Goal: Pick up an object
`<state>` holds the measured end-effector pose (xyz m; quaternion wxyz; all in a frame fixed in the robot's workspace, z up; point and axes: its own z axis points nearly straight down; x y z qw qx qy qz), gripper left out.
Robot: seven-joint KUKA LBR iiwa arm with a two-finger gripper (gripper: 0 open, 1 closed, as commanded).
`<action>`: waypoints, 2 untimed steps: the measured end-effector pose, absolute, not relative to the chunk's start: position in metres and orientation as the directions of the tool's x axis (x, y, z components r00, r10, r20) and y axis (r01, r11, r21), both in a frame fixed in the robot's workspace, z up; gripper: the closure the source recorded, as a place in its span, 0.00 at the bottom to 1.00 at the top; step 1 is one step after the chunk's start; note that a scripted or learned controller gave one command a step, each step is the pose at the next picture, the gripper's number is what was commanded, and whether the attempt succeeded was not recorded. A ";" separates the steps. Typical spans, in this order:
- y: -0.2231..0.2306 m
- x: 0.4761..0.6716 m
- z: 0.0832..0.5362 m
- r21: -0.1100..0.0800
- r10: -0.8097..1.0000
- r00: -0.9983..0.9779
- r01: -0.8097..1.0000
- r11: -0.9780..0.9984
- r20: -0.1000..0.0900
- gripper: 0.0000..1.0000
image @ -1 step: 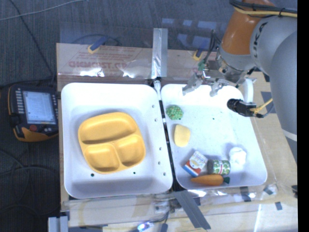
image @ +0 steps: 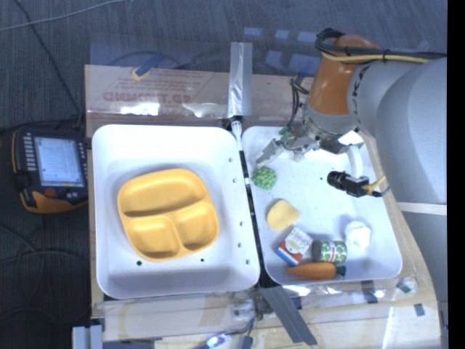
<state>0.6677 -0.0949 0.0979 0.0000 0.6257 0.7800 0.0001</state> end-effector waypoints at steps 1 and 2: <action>-0.008 0.628 0.184 -0.001 0.997 -0.083 0.997 0.083 -0.002 0.00; -0.052 0.609 0.183 -0.003 1.000 0.009 1.000 -0.009 -0.001 0.00</action>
